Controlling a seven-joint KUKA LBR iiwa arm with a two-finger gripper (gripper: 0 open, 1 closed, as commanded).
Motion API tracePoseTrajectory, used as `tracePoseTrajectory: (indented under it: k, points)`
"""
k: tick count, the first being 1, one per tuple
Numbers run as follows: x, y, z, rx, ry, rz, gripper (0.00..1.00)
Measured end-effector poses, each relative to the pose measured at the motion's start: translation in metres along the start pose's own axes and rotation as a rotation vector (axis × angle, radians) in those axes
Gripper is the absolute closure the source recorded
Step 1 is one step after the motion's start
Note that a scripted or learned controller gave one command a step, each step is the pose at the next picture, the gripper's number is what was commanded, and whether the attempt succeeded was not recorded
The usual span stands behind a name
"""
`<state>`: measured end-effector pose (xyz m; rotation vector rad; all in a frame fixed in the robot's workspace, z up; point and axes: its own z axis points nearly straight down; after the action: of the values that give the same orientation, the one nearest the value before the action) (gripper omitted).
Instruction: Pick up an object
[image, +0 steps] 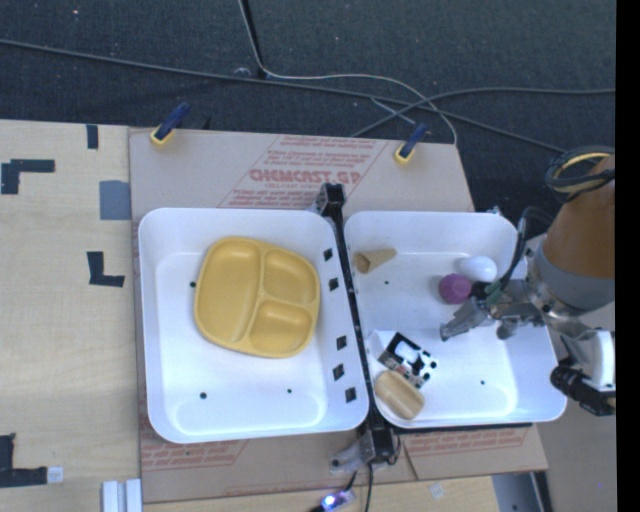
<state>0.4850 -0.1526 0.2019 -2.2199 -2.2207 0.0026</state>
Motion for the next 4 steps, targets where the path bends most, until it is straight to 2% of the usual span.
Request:
tracePoseTrajectory:
  k: [1,2,3,4]
  points:
    - [-0.007,0.006,0.055,0.004,0.001,0.001,0.00]
    - [-0.005,0.011,0.097,-0.008,-0.003,-0.001,0.00]
    - [-0.005,0.011,0.117,0.000,0.000,0.000,0.00]
    - [-0.006,0.011,0.106,-0.004,-0.003,0.000,1.00]
